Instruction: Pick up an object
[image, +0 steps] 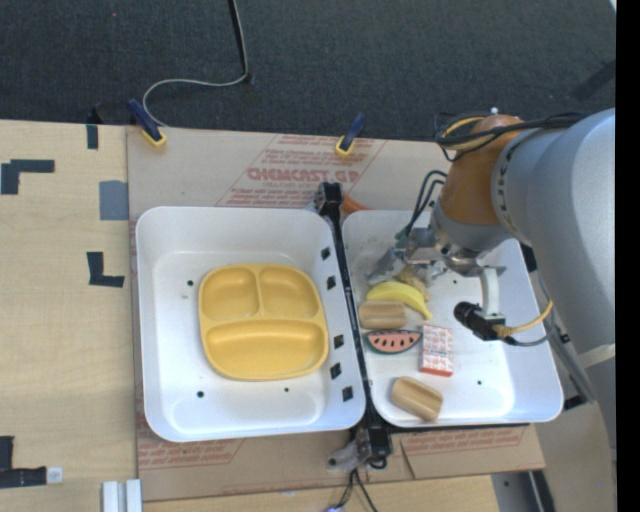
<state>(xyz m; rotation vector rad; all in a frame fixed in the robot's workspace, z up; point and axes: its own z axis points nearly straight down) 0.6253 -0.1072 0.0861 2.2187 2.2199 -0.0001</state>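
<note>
The right bin (520, 395) holds a yellow banana (400, 297), a brown sausage-shaped piece (381, 315) just below it, a watermelon slice (392, 341), a small pink and white box (436, 350) and a tan bread roll (416, 397). My gripper (398, 268) hangs low in the far left part of this bin, right above the banana's upper edge. The orange band and grey wrist loom behind it and hide the bin's back right corner. Nothing is seen lifted off the bin floor.
The left bin (170, 300) carries a yellow divided plate (263, 322). A black divider with clips (340, 290) runs between the bins. A cable and black fitting (480, 322) hang from the arm over the right bin. Yellow clamps (350, 140) sit on the cardboard at the back.
</note>
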